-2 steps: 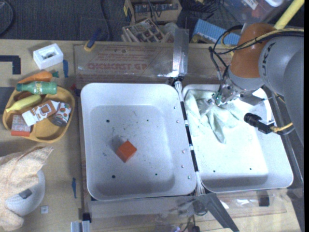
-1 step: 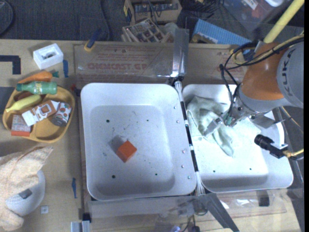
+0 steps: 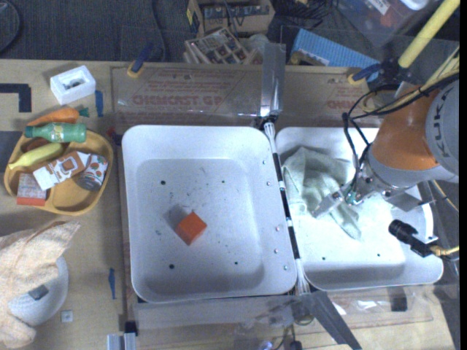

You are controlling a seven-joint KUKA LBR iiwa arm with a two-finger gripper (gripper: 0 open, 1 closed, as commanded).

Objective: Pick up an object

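Cloth (image 3: 315,181): pale green, crumpled, spread in the right bin (image 3: 379,265), upper-left part, one fold trailing toward the middle.
Claw (image 3: 349,197): lowered onto the cloth's right edge; grip state cannot be told.
Cube (image 3: 192,227): orange, seen in the left bin (image 3: 146,152), near its centre.
Surface (image 3: 87,268): a yellow bowl (image 3: 69,203) of toy food is set at the left.

1 fixed overhead camera, slanted down over 2 bins (image 3: 146,152)

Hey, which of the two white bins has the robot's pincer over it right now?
The right-hand shallow white bin, which holds the crumpled pale green cloth; the pincer is at that cloth. The left bin holds an orange block.
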